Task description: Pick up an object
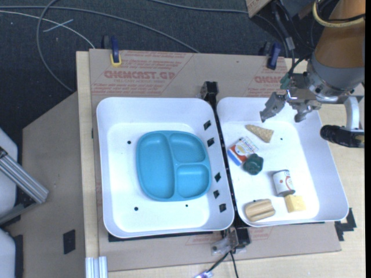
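The gripper (285,112) is hanging over the far part of the right bin (324,155), and its two grey fingers (270,109) are standing apart, with nothing between them. Just below the fingers, on the bin floor, a tan wedge-shaped piece (259,132) is lying, close to the left fingertip but not touching it. A little further from the tool toward the near edge, a small red and white packet (242,150) is lying, and a dark green round object (253,165) is sitting right against it. Going further away from the gripper, a small white can with a red label (283,182) is lying on its side, and a pale yellow block (295,203) is sitting just beside it. A tan bread-like roll (258,209) is resting near the front rim of this bin, well apart from the tool.

To the left of the gripper, past the black divider between the bins, the left bin (113,155) is holding a blue plate with three compartments (173,165). It is lying flat in the middle of that bin, well apart from the fingers
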You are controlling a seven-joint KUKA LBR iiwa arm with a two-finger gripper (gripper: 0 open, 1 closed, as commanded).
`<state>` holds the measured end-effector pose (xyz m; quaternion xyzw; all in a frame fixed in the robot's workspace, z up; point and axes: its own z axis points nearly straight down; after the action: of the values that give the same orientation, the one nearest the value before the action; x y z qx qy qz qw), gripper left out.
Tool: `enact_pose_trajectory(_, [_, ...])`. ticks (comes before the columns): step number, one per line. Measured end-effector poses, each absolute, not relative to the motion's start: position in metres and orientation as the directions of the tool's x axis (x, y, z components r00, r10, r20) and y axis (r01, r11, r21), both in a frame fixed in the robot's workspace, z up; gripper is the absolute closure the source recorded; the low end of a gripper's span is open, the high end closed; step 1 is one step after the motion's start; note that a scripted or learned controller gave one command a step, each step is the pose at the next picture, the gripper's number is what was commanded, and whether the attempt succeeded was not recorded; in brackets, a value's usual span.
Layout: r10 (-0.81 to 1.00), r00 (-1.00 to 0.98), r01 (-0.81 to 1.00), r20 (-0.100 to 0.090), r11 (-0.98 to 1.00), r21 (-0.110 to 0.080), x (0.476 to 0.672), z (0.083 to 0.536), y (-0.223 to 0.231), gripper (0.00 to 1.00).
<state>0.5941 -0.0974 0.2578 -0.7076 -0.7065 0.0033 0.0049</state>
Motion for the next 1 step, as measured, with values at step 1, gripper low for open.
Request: enact_pose_trajectory(1, [1.0, -0.001, 1.0, 0.001, 0.001, -0.001, 0.596, 0.2631, -0.0973, 0.0])
